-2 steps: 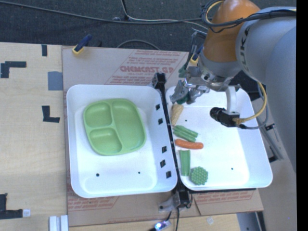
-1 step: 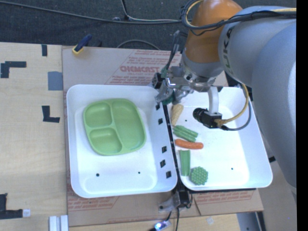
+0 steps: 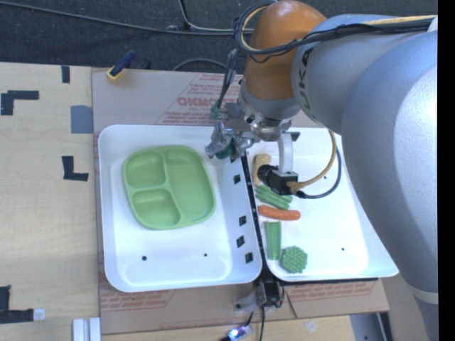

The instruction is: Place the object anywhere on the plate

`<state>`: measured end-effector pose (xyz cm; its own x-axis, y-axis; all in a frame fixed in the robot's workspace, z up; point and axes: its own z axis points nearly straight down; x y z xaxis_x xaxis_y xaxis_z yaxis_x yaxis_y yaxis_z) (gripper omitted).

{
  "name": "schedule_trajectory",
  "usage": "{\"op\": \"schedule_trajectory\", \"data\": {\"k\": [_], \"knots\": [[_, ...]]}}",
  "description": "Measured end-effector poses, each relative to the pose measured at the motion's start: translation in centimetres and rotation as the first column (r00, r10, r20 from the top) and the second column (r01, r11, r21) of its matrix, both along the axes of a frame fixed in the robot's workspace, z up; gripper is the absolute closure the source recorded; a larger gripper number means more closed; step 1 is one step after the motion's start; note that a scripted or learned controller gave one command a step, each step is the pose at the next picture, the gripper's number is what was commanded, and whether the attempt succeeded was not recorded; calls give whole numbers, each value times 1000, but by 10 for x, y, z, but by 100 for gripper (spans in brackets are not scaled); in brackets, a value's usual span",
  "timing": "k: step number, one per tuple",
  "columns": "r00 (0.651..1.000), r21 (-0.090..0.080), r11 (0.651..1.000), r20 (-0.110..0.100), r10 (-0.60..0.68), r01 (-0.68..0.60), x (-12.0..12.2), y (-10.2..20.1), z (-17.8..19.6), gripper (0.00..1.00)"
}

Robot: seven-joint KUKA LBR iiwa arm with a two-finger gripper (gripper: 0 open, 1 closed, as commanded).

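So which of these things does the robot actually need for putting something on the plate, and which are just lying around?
Part of the job:
- green plate in the left bin
- claw, near the divider between the bins
- toy foods in the right bin: carrot, green stick, bumpy green piece

Just lying about:
- blue-and-yellow clip on the cardboard

- We see a pale wooden bench top [image 3: 43, 212] with black tape marks [image 3: 71, 170].
- We see a brown printed cardboard sheet [image 3: 167, 98] under the bins.
- We see dark grey carpet floor [image 3: 92, 13] beyond, crossed by a thin black cable [image 3: 182, 6].
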<state>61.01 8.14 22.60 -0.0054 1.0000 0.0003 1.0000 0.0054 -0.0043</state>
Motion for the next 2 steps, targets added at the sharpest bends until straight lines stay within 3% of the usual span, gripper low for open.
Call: {"op": "schedule_trajectory", "data": {"k": [1, 2], "knots": [[1000, 0, 1000, 2, 1, -1, 4, 56, -12, 100], [1000, 0, 1000, 1, -1, 1, -8, 75, -5, 100]]}}
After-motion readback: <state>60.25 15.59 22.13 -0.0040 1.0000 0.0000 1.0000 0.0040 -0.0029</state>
